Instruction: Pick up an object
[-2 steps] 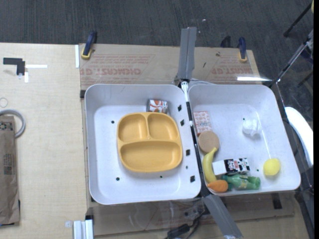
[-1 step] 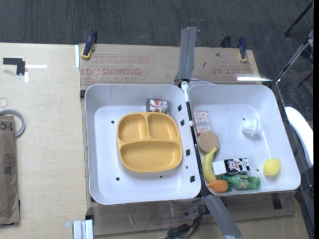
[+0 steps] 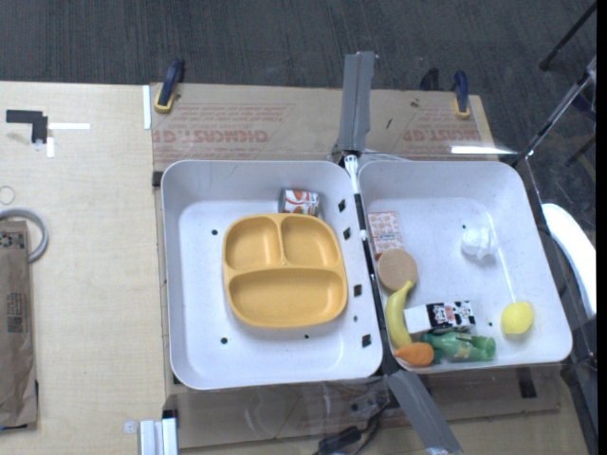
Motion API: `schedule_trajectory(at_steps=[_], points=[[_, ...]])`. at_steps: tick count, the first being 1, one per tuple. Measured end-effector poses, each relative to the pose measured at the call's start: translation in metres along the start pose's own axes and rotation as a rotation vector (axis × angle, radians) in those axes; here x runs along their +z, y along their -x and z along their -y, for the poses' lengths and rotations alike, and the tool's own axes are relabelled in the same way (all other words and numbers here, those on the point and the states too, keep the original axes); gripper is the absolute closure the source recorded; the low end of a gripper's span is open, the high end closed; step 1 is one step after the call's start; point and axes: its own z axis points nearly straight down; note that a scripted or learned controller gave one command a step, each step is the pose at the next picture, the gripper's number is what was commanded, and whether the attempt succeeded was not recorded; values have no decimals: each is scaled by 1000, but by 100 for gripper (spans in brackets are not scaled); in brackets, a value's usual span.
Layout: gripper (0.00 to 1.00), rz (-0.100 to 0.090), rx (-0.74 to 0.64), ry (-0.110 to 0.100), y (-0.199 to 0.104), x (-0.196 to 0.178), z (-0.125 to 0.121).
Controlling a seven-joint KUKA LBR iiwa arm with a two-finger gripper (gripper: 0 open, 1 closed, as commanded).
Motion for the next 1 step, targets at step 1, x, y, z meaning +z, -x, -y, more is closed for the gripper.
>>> schedule_trajectory(at_steps=[1], points=[[100, 2, -3, -3, 0, -8, -1]])
